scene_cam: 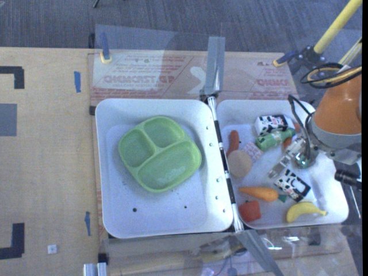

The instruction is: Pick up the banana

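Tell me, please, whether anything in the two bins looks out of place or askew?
Nothing looks spilled or damaged. The green plate sits turned at an angle in the left bin. In the right bin the toy foods lie jumbled, the banana by the front wall beside a black-and-white carton, with the gripper above the clutter.

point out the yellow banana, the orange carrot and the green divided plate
yellow banana (305, 211), camera view, middle of its curve
orange carrot (260, 193), camera view, mid-body
green divided plate (127, 164), camera view, outer rim
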You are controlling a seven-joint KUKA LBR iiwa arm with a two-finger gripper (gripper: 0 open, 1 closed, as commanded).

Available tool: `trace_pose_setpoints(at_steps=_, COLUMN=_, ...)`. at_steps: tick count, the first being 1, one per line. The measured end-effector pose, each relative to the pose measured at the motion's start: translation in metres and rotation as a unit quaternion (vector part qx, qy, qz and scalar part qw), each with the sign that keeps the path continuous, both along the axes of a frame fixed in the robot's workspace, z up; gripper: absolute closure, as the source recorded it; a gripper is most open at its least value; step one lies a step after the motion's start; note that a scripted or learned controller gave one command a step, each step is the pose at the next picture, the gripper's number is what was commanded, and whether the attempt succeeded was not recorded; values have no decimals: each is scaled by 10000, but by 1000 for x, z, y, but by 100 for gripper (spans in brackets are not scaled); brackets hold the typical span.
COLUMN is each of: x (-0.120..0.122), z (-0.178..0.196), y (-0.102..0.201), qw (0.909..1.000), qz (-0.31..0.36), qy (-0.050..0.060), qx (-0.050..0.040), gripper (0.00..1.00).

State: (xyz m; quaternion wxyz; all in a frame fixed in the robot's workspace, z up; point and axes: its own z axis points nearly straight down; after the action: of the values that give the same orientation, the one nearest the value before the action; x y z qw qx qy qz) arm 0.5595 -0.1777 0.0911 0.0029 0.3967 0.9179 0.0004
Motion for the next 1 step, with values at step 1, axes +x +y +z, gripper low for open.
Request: trace_pose_setpoints(at_steps=1, x=48, z=-5, y=53, qw=9814, qz=-1917, qy=90, qx=-19, gripper=0)
